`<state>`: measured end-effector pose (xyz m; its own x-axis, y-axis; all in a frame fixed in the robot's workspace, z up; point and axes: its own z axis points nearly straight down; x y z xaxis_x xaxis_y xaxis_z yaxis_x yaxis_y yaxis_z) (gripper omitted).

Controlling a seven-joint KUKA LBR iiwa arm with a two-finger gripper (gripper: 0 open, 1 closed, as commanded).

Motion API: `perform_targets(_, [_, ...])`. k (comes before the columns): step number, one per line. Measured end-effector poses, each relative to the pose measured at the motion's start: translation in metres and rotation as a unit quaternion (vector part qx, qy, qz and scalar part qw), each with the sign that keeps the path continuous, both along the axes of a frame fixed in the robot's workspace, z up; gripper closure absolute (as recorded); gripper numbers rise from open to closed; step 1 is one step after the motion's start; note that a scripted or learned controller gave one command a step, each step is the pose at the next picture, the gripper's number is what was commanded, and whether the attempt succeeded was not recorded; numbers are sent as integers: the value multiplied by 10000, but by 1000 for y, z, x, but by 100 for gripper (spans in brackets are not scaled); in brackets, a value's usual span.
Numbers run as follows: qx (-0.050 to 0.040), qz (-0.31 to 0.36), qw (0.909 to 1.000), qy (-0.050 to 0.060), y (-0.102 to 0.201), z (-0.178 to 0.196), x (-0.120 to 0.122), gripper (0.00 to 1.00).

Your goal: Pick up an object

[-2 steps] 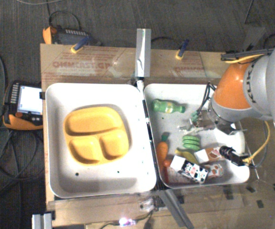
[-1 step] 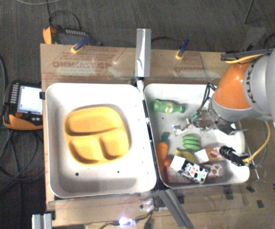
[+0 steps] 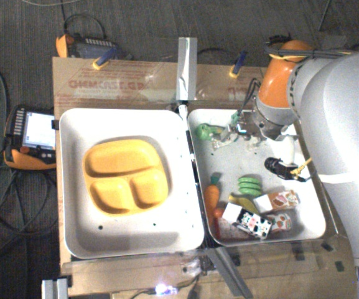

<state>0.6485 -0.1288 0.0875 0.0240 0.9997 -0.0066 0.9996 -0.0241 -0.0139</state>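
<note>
At the front of the right bin [image 3: 226,164] lies a heap: a white box [image 3: 249,220] with dark spots, shiny flat packets [image 3: 284,200] and a yellow bit [image 3: 242,202]. Behind them are a smooth orange carrot [image 3: 211,196] and a stripy toy [image 3: 249,184]. The left bin [image 3: 73,142] has a yellow plastic tray [image 3: 126,176] with three dips. At the far end the gripper [image 3: 236,133] hangs low, just beside a green toy [image 3: 201,131]. I think this is the grab step. I cannot tell if the gripper is open or has anything. Next it needs to close on the green toy and lift.
</note>
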Motion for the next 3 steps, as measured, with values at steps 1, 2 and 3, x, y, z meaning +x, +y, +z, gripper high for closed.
perform_targets(1, [68,335,9993,120,-32,-2,14,0])
perform_targets(2, [32,1257,9920,-60,-8,80,-51,0])
perform_targets(3, [34,2130,9770,-58,19,52,8,0])
